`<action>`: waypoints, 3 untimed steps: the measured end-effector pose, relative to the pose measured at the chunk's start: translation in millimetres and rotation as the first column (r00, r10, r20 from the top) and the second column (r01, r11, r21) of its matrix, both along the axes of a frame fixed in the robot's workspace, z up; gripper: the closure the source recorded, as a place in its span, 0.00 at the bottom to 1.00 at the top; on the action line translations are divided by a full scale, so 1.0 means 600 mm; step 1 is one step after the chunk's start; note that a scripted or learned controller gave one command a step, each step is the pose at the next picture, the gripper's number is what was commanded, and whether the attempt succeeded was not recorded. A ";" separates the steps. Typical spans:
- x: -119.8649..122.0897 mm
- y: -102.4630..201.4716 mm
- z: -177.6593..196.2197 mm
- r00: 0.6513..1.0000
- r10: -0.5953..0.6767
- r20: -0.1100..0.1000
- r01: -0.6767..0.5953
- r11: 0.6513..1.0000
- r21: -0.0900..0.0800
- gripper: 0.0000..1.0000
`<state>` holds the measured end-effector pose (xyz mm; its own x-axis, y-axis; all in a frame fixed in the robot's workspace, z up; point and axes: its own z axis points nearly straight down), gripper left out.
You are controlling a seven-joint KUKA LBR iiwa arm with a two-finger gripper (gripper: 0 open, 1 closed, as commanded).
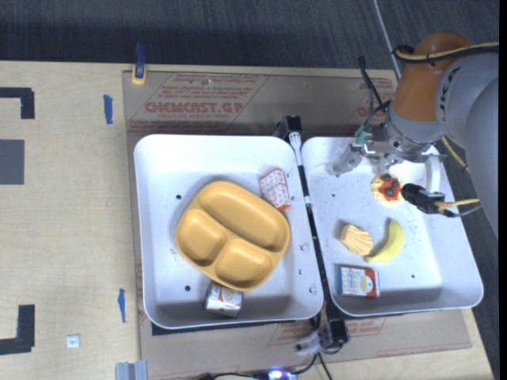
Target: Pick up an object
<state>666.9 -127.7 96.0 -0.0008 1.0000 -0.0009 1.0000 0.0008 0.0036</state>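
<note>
The objects I could pick lie in my two white bins, so I place them from the yellow divided tray [231, 233], which lies flat and slightly turned in the middle of the left bin. Touching its upper right rim is a small red-and-white carton [274, 188]. Against its lower edge lies another small carton [223, 300], partly hidden beneath it. To its right, in the other bin, are a yellow wedge-shaped piece [356, 238] and, just beside that, a curved banana [387, 242]. Below them sits a blue-and-orange carton [358, 281]. Farther up-right is a small orange-red object [387, 187].
</note>
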 end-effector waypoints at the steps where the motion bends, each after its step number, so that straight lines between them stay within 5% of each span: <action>1: -0.102 0.017 -0.012 1.000 0.000 0.006 0.000 1.000 -0.001 0.00; 3: -0.310 0.035 -0.016 1.000 -0.002 0.001 0.002 1.000 0.000 0.00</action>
